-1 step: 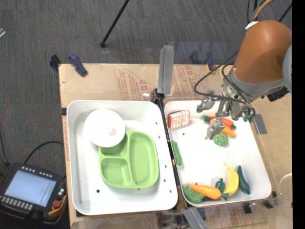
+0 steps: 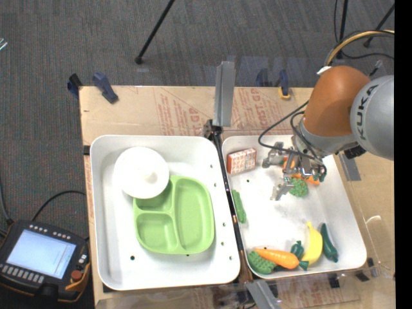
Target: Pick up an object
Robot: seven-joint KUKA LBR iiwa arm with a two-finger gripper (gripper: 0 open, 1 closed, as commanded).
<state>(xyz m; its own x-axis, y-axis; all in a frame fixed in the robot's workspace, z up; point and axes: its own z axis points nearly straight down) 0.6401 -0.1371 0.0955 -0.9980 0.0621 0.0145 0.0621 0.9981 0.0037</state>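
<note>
Now the metal 2-finger pincer (image 2: pixel 290 172) hangs over the small green broccoli-like toy (image 2: pixel 299 188) just below it; whether it grips, I cannot tell. Lifting looks next.

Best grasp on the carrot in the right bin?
Judging from the view: take the carrot at mid-body from straight above, fingers closing across its width. It lies flat, roughly parallel to the right bin front wall, with the orange middle exposed; a green toy crowds its left end and the banana its right.
</note>
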